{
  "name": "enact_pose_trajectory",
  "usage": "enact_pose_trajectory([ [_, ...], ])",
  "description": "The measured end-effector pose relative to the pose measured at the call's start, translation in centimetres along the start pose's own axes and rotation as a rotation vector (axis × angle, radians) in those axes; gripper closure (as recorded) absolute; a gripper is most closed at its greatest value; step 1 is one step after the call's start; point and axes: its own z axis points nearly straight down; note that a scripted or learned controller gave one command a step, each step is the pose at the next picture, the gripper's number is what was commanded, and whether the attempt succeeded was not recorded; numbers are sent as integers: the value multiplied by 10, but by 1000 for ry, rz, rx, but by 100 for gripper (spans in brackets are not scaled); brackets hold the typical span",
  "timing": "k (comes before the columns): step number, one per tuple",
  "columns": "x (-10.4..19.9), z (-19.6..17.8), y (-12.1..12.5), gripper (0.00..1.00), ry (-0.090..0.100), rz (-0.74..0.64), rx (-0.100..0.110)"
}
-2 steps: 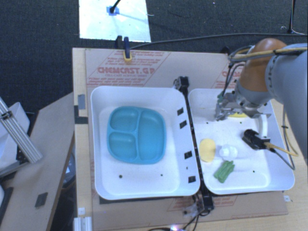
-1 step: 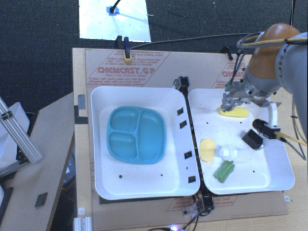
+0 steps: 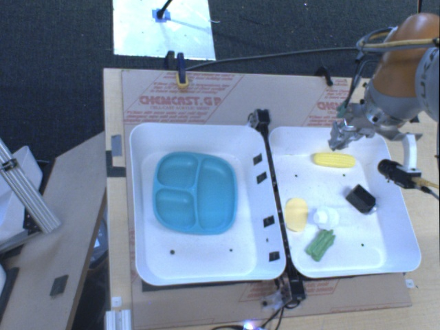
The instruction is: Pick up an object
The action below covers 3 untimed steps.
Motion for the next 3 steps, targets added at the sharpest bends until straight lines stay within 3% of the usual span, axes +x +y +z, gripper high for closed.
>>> enact_pose_trajectory([
  [1, -2, -48, -6, 100, 0, -1, 0],
  [3, 105, -25, -49, 100, 3, -10, 7],
])
